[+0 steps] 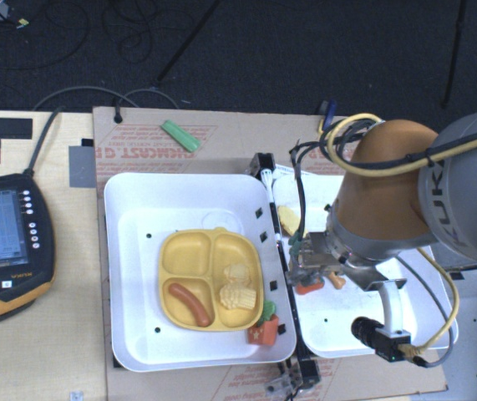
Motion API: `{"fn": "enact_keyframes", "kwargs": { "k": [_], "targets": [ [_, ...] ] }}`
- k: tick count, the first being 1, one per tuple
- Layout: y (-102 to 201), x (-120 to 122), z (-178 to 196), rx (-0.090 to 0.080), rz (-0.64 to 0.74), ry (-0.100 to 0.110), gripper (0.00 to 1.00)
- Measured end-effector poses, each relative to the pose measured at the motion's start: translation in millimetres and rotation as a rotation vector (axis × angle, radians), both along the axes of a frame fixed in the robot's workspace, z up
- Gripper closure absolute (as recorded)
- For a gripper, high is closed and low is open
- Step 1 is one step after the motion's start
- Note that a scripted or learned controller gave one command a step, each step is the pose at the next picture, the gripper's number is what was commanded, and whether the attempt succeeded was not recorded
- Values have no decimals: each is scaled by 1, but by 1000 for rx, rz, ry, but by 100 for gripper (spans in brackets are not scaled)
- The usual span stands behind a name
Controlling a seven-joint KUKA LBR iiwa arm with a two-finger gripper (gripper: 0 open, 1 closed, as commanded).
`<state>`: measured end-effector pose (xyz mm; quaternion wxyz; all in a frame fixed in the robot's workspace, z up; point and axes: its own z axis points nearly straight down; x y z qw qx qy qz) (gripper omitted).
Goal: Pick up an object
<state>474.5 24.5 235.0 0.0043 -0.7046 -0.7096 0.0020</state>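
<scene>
My gripper (307,266) hangs low over the left side of the right bin (347,341), under the orange wrist band. A small red-orange piece (308,288) lies just below it, and another orange piece (337,281) lies to its right; whether either is touched I cannot tell. A pale yellow item (288,220) rests in the same bin, further back along its left wall. In the left bin (134,224) sits a yellow divided plate (186,253) holding a sausage (189,303), a corn cob (238,296) and a pale piece (236,271).
A red and green toy (264,332) lies in the left bin's near right corner. A green marker (180,135) rests on the cardboard behind the bins. A teach pendant (4,241) sits far left. Cables loop around the arm's wrist.
</scene>
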Motion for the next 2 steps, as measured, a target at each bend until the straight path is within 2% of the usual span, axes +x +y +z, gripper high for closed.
{"fn": "enact_keyframes", "kwargs": {
  "k": [1,2],
  "targets": [
    [38,2,91,-1,-2,-14,100],
    [-20,2,187,-4,-10,-16,100]
  ]
}}
